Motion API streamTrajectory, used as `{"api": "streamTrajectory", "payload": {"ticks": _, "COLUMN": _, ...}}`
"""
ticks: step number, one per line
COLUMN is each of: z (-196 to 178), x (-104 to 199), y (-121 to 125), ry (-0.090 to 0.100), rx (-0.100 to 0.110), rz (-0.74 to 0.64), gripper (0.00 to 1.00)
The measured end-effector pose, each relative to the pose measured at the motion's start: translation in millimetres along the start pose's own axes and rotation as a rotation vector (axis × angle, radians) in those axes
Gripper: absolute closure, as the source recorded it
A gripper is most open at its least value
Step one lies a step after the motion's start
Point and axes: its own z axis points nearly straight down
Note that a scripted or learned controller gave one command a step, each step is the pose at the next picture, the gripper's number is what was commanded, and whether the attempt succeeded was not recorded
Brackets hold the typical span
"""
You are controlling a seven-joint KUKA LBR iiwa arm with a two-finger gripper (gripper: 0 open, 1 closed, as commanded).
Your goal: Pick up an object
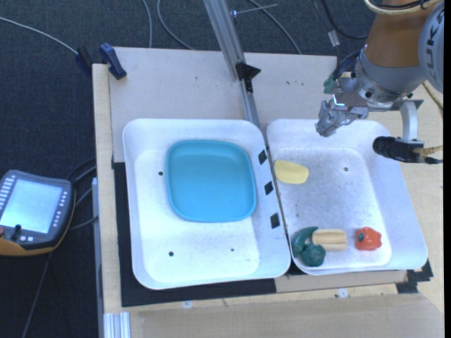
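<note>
My arm [402, 27] fills the upper right of the frame, gripper [330, 124] over the top rim of the right bin [402, 210]; whether it is parted or closed I cannot tell; nothing is in it; the yellow piece [290, 172] lies lower left of me, near the bin's left wall; it looks light, smooth, perhaps slippery, best pinched across its narrow middle

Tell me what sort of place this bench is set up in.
Most likely a robotics lab test cell: an industrial arm's end effector hangs over two white bins, a teach pendant lies on the carpet, and cables trail around the bench.
</note>
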Motion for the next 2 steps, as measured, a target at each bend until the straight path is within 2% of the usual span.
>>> {"api": "streamTrajectory", "payload": {"ticks": 1, "z": 8.0, "x": 54.6, "y": 6.6, "ry": 0.000, "rx": -0.001, "rz": 0.000, "gripper": 1.00}}
{"api": "streamTrajectory", "payload": {"ticks": 2, "z": 23.1, "x": 104.0, "y": -6.9, "ry": 0.000, "rx": 0.000, "rz": 0.000, "gripper": 1.00}}
